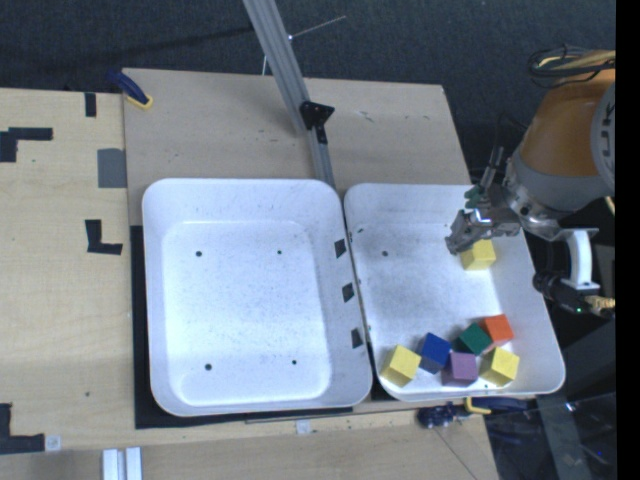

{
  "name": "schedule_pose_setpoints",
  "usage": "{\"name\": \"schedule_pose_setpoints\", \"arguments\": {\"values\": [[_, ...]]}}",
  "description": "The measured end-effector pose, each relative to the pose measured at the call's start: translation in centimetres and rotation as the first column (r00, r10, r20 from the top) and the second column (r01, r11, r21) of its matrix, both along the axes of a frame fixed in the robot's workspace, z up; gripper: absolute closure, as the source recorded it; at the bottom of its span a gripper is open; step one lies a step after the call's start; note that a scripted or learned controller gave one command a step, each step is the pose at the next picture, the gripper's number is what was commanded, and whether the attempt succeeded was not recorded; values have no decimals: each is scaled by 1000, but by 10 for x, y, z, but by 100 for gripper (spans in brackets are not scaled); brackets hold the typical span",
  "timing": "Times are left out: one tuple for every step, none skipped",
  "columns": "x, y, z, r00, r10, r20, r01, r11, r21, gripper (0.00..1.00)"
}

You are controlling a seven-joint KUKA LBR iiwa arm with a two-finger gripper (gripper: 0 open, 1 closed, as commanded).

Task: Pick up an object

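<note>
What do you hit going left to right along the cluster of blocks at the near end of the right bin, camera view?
Yellow cube at the left end → blue cube → purple cube → yellow cube at the right end. The green and orange cubes sit behind, overlapping those in x, so they are left out.

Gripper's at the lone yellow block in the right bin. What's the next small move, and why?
Probably lower slightly and close. The gripper sits right over the yellow block, which still rests on the right bin floor, apart from the cluster near the front. I can't confirm a grasp yet.
</note>
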State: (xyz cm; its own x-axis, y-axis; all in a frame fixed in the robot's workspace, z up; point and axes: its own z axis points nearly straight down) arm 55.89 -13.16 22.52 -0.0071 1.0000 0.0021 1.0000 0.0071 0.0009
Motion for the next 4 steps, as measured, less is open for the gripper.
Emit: {"name": "schedule_pose_setpoints", "arguments": {"values": [[3,63,0,1000,1,-1,-1,1000,0,100],[5,111,-6,1000,0,-3,0,1000,-1,100],[7,160,2,1000,0,-2,0,1000,0,100],[14,213,13,1000,1,-2,-1,1000,0,100]]}}
